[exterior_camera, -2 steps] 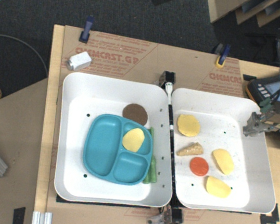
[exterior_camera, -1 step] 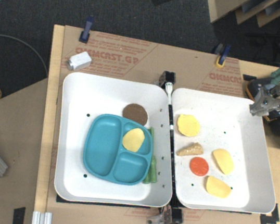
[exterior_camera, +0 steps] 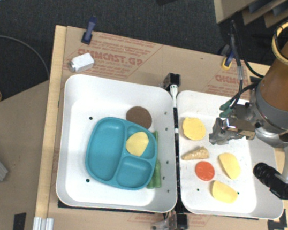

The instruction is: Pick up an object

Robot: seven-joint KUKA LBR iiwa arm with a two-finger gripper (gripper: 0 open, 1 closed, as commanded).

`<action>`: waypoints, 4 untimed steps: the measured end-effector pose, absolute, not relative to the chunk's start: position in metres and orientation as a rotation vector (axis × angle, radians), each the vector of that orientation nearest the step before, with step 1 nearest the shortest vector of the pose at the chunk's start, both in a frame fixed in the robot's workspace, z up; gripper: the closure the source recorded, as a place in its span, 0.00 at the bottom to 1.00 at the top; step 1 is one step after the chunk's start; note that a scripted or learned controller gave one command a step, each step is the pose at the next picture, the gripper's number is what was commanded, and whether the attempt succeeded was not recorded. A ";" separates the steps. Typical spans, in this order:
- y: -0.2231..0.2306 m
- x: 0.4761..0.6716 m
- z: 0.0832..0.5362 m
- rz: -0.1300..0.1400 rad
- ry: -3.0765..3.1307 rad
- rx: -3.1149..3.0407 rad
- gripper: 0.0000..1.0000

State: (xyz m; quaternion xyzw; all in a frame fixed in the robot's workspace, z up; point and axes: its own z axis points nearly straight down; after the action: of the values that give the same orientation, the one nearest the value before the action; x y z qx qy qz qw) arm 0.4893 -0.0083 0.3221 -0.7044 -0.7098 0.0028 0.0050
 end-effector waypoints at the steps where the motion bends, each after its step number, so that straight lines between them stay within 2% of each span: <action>1: 0.013 0.479 0.336 -0.003 -2.226 -2.218 1.00; 2: 0.107 0.477 0.257 0.010 -2.226 -2.205 1.00; 3: 0.104 0.480 0.351 -0.013 -2.227 -2.222 1.00; 4: 0.065 0.479 0.289 0.008 -2.214 -2.224 1.00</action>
State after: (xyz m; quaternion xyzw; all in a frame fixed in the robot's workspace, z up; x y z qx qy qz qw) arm 0.4789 0.0654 0.2889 -0.7087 -0.7055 0.0025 0.0020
